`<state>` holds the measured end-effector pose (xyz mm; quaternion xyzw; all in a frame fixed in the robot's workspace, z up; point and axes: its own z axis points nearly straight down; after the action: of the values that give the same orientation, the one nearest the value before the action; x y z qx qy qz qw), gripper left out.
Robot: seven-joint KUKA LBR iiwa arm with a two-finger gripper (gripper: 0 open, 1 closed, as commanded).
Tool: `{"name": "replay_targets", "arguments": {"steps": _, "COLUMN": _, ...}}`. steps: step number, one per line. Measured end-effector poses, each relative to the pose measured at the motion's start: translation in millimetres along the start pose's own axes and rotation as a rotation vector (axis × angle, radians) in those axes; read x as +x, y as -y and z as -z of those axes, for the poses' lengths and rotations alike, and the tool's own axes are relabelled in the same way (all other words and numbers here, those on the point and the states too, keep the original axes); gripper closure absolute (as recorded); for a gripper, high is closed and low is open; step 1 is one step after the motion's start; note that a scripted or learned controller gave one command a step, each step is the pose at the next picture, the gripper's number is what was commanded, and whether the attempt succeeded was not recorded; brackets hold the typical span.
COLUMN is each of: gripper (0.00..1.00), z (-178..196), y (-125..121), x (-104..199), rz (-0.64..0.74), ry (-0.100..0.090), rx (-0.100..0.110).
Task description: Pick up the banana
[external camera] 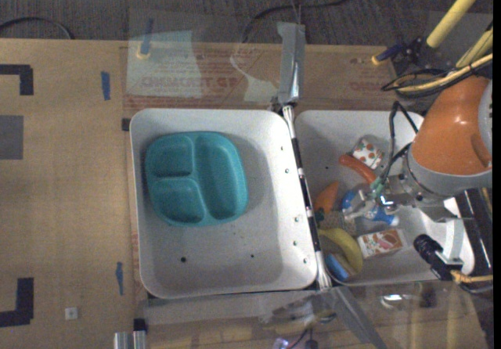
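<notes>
Bench edge first, then left bin (156,261): teal divided plate (196,178), nothing else. Right bin (333,128): banana (344,246) lying at the near-left corner among small items, not lifted. Pick not yet made, by my reading. Gripper (366,200) hangs just above the clutter, beyond the banana; cannot tell its opening.

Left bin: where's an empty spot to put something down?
The left bin has bare floor below the teal plate and along its right wall. The right bin is crowded around the banana, bare only near its top.
</notes>
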<state>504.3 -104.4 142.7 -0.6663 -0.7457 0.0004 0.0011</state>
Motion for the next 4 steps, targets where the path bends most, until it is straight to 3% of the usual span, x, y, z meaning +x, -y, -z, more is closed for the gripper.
{"name": "replay_targets", "arguments": {"steps": 1, "gripper": 0.0, "z": -47.9, "y": 16.3, "x": 6.1, "rz": 0.009, "ry": -0.001, "rx": -0.023}}
{"name": "replay_targets", "arguments": {"steps": 2, "gripper": 0.0, "z": -47.6, "y": 15.4, "x": 6.2, "rz": 0.077, "ry": 0.005, "rx": -0.028}}
{"name": "replay_targets", "arguments": {"steps": 3, "gripper": 0.0, "z": -46.4, "y": 12.2, "x": 6.7, "rz": 0.369, "ry": 0.018, "rx": -0.035}}
{"name": "replay_targets", "arguments": {"steps": 4, "gripper": 0.0, "z": -46.6, "y": 12.4, "x": 5.6, "rz": 0.375, "ry": 0.016, "rx": -0.036}}
